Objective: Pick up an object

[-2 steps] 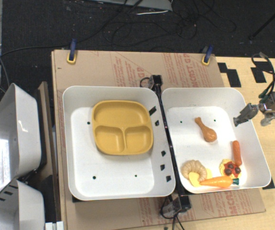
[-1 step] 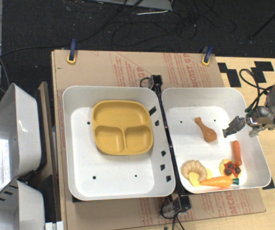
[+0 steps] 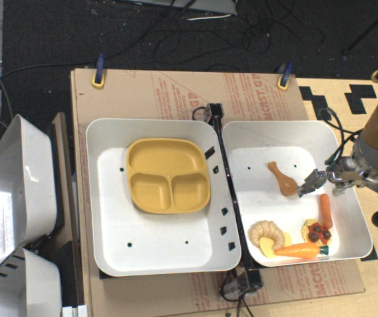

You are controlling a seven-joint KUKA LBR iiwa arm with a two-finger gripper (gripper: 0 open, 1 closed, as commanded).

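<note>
You have two shallow white bins side by side: the left bin [image 3: 106, 177] holds one mustard-yellow, three-compartment plastic plate [image 3: 169, 176] with rounded corners. The right bin [image 3: 254, 137] holds five small toys: one wooden spoon [image 3: 283, 178], one orange sausage [image 3: 325, 210], one ridged tan croissant [image 3: 266, 231], one carrot [image 3: 297, 249] and one yellow piece topped with dark red berries [image 3: 318, 232]. The gripper [image 3: 313, 183] hangs just right of the spoon's bowl (near it, nothing between its fingers), though whether those fingers are spread or closed you cannot tell.
</note>
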